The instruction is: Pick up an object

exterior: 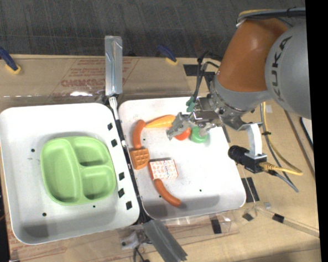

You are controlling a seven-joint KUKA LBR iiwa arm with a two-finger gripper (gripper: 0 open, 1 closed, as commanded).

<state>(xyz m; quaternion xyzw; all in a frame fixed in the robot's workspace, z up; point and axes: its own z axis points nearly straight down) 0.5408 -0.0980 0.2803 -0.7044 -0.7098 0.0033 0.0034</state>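
Over the right bin (222, 176), toward its twelve o'clock edge, the gripper (181, 127) is lowered among a cluster of toy food. Whether the fingers are apart or together cannot be told, since they are masked by the wrist hardware and the items beneath. A small red-orange piece (181, 135) is seen directly under the gripper tip, with a green round piece (198, 135) just beside it at three o'clock, and an orange carrot-like piece (159, 121) at ten o'clock. A curved orange sausage (137, 132) is laid near the bin's nine o'clock wall, above a waffle-like block (139, 156). A printed card (163, 169) and a second sausage (167, 193) are placed toward six o'clock. The left bin (16, 164) is occupied by a green divided plate (78, 170). The red-orange piece is judged the likely target, because the gripper is set straight above it; nothing is shown held.
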